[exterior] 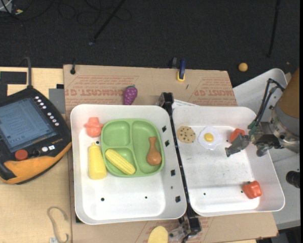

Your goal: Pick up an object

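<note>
The gripper [236, 147] hangs over the right bin [265, 206] near its right edge, beside a red block [237, 134]; whether its fingers are apart I cannot tell. An egg [209, 137] and cookie [186, 133] lie toward the bin's far left corner.

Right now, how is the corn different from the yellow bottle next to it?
The corn lies slanted inside the green tray; the yellow bottle lies outside it on the left bin's floor. The corn looks bumpy, the bottle smooth with a narrow top. Both are yellow.
</note>
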### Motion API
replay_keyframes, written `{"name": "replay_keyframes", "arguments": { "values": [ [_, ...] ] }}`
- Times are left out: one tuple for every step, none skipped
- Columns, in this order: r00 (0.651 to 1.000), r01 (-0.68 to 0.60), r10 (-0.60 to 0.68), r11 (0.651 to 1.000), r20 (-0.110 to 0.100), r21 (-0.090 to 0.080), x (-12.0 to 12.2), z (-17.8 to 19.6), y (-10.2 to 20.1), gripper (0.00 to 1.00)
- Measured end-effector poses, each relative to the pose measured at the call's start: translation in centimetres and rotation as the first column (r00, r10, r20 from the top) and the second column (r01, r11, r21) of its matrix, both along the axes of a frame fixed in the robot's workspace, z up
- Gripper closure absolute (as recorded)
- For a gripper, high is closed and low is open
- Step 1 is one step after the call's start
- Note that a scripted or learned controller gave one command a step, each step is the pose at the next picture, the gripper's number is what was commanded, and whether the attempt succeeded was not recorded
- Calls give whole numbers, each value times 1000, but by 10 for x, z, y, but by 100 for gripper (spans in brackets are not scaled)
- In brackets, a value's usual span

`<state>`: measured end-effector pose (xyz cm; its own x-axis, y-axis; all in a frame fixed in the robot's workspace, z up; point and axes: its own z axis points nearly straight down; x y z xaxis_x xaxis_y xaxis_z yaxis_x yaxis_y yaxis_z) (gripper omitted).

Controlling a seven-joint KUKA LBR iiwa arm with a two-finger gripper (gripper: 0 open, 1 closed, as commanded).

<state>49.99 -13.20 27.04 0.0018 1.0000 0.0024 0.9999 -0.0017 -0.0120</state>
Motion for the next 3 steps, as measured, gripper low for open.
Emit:
{"name": "replay_keyframes", "arguments": {
  "values": [
    [1000,-2,2,1000,9,-1,2,5,0,0],
    [1000,-4,4,1000,5,0,6,-40,6,0],
    [1000,-2,2,1000,3,0,-5,-97,4,0]
  ]
}}
